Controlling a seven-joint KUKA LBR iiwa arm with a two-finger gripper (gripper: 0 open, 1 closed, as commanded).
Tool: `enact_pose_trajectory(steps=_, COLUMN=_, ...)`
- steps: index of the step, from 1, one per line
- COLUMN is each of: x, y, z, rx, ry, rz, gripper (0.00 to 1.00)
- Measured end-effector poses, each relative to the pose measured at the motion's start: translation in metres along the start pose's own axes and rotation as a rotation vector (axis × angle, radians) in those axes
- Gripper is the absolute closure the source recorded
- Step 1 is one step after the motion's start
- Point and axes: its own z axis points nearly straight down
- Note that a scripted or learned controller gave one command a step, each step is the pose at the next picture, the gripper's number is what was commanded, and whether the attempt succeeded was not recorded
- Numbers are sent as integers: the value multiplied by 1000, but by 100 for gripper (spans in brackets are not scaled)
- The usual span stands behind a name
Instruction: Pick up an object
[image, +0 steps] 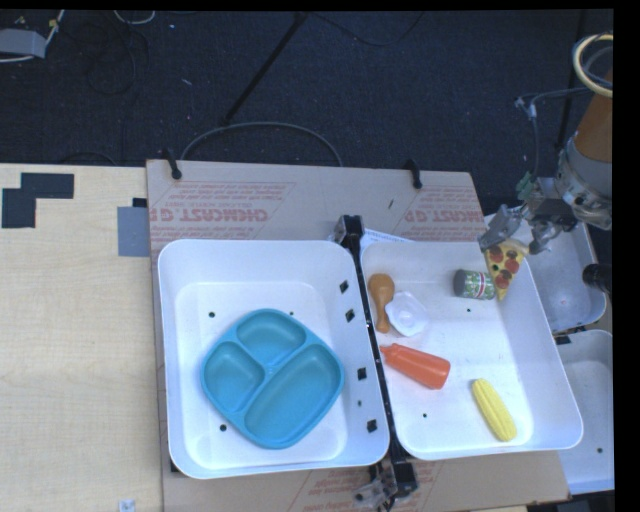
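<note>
Bins sit side by side on the bench. At the left, the left bin (190, 290) holds one thing, a blue divided plate (272, 377) with three compartments, lying flat near the middle of the floor and turned at an angle to the walls.

Across the black divider, the right bin (545, 420) holds several pieces. Nearest the divider lies a tan wooden spoon (381, 298), touching a small white cup-like piece (407, 314) beside it. Below these an orange carrot (415, 365) lies on a slant. Lower right is a yellow corn cob (494, 409), well apart from the rest. Toward the far wall a small grey-green can (474, 284) lies on its side.

Just right of the can, at the bin's far right rim, the gripper (512, 240) hangs over a pizza slice (505, 265). Its fingers look spread, one either side of the slice's top end, whether they touch it I cannot tell. The slice is yellow-orange with red spots, narrow end pointing down into the bin.
</note>
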Motion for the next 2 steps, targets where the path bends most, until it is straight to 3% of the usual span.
enact_pose_trajectory(steps=2, x=95, y=1, z=17, rx=8, ry=3, rz=-2, gripper=100)
